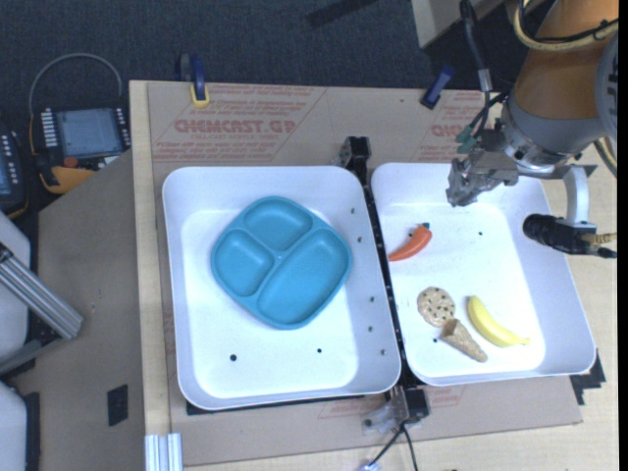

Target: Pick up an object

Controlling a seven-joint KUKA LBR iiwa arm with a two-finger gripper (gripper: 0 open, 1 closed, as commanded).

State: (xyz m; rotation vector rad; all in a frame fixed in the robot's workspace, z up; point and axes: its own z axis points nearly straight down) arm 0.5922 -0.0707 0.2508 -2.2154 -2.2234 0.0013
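**Mia:** Where is the robot's gripper (pixel 461 196)?

**Ben:** It hangs over the right bin (pixel 559 292), near the bin's far edge. I cannot tell if it is apart or together. It looks like one dark lump from up here.

**Mia:** Is it holding a toy?

**Ben:** I see nothing in it. The carrot (pixel 411 243) lies below it, near the bin's left edge.

**Mia:** What else is in that bin?

**Ben:** A cookie (pixel 436 305), an ice cream cone (pixel 463 340) and a banana (pixel 494 323). They sit close together near the bin's front edge. The cone touches the cookie.

**Mia:** And the left bin (pixel 196 263)?

**Ben:** A blue plate (pixel 282 261) with three parts lies in its middle.
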